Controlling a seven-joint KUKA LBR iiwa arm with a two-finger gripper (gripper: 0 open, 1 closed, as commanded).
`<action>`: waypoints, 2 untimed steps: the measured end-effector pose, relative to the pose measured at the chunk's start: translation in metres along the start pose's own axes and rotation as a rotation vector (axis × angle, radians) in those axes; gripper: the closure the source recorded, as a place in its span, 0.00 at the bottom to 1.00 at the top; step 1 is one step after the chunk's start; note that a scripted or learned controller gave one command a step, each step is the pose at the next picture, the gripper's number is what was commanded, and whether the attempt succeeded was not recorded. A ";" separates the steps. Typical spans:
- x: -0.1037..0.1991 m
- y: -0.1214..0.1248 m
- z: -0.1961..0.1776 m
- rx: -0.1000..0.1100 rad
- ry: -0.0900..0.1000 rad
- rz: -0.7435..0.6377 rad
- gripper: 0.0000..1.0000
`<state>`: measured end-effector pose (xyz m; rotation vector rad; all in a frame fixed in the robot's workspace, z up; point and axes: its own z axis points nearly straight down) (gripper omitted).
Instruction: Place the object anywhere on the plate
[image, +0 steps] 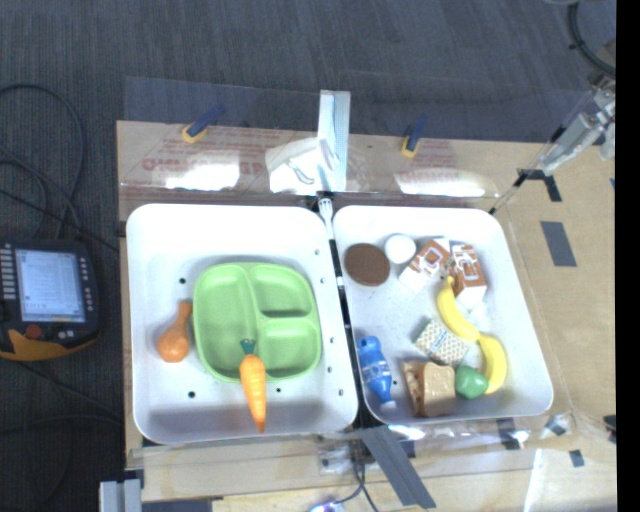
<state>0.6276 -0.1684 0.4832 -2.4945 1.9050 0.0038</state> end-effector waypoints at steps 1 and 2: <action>0.030 0.046 0.001 -0.002 -0.001 -0.311 0.00; 0.039 0.030 0.026 -0.003 -0.003 -0.520 0.00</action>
